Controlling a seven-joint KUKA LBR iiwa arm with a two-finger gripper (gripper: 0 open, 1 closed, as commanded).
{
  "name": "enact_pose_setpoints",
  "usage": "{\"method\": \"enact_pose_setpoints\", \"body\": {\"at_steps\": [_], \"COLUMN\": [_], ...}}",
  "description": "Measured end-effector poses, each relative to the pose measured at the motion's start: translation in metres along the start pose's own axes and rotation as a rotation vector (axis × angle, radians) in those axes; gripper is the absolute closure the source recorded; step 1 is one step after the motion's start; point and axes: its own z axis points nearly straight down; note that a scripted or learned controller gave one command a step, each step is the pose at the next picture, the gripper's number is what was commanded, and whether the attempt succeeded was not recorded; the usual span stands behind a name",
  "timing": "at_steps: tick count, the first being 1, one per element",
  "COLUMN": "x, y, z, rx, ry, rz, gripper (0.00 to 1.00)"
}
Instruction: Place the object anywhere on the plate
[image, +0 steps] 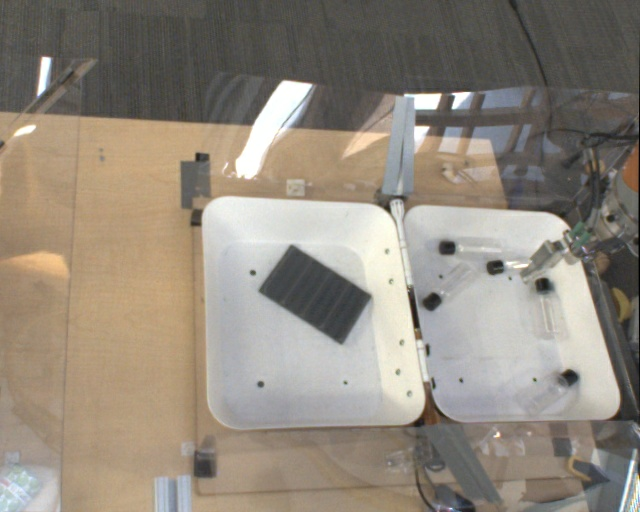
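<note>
I read left to right. Left bin (230, 400): one dark ribbed plate (316, 293), lying flat, long axis running upper-left to lower-right. Right bin (600, 400): five clear vials with black caps, scattered; I count caps, glare could hide more. Nearest vial (545, 305) lies just below-left of pincer (560, 250), long axis roughly up-down. Pincer at right bin's upper right edge, slim tip pointing left and down; I see nothing held. Plate sits well left of pincer, across bin divider.
</note>
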Motion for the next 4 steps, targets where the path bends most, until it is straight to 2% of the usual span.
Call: {"method": "enact_pose_setpoints", "body": {"at_steps": [1,3,4], "x": [0.0059,0.0059,0.0078], "y": [-0.0183,-0.0183,-0.0212], "z": [-0.0365,-0.0365,-0.0352], "rx": [-0.003,-0.003,-0.001], "ry": [-0.002,-0.002,0.000], "rz": [-0.195,-0.195,-0.335], "gripper": [0.00,0.00,0.00]}}
